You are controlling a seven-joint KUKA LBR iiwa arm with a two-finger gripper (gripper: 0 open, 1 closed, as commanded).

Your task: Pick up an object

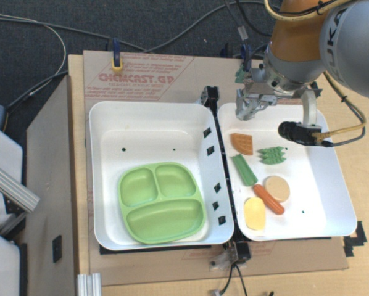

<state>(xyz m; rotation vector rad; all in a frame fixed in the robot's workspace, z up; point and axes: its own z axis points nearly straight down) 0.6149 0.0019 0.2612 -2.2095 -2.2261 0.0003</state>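
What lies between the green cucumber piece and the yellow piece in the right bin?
In the camera view, the orange carrot lies partly between the green cucumber piece and the yellow piece, slanting toward the round tan slice.

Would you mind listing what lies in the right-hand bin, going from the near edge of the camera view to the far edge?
Yellow piece → orange carrot-like stick → round tan piece → green pickle-like stick → leafy green piece → brown wedge → end effector above the far end.
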